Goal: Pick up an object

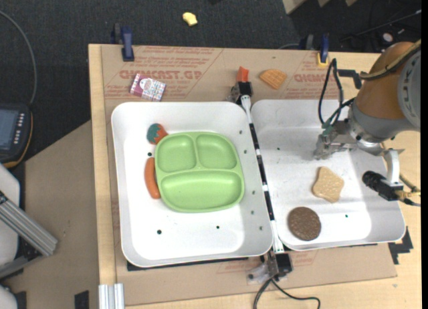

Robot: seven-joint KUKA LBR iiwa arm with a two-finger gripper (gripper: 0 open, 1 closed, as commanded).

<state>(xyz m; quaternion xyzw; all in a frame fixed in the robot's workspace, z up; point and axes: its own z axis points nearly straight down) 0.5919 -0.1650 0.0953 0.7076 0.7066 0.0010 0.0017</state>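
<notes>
A brown board bench (194, 73) carries two shallow white bins side by side, the left bin (134, 227) and the right bin (287, 117), their inner walls touching along a black seam. On the bare board behind the left bin lies a small pink and white packet (147, 87). Behind the right bin lies a tan cracker-shaped piece (273, 77), with a small orange and black clip (242, 81) just beside it. Blue clamps (124, 41) grip the far edge

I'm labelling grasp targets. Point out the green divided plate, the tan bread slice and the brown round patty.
green divided plate (198, 189): camera view, lower compartment.
tan bread slice (328, 185): camera view, its middle.
brown round patty (304, 223): camera view, its centre.
</notes>
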